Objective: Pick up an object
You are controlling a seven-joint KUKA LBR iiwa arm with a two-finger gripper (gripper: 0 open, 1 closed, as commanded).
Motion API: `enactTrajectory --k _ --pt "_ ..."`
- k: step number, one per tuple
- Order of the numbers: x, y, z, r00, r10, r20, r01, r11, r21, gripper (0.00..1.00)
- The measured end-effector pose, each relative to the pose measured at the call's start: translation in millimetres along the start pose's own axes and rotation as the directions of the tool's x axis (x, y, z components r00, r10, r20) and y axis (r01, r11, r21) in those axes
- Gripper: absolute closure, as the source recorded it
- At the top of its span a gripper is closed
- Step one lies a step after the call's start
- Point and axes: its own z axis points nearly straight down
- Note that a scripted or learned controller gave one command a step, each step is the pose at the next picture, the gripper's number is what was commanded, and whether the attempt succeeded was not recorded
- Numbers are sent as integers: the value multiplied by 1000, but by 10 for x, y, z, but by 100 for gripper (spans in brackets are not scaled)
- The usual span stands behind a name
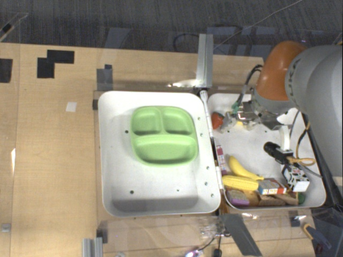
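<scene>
My gripper point(237, 118) hangs low over the back left part of the right bin point(316, 199), under the grey arm with its orange band. A small red object point(216, 121) lies just to its left against the bin wall, apart from the gripper. Toward the front of that bin lie a yellow banana point(244, 169), a yellow corn cob point(240, 183), a purple item point(238, 197), a small colourful box point(271, 188) and a brown piece point(279, 199).
A green divided plate point(163, 134) rests in the left bin point(115, 197). A small white and black item point(298, 184) sits at the right bin's front right. A metal post point(205, 58) stands behind the wall between the two bins.
</scene>
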Motion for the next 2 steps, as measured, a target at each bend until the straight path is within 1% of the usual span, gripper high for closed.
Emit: enactTrajectory --k 1,2 --pt "-48 264 35 999 52 -10 -51 996 69 0" --pt "-52 319 -113 999 51 -1 -51 998 41 100"
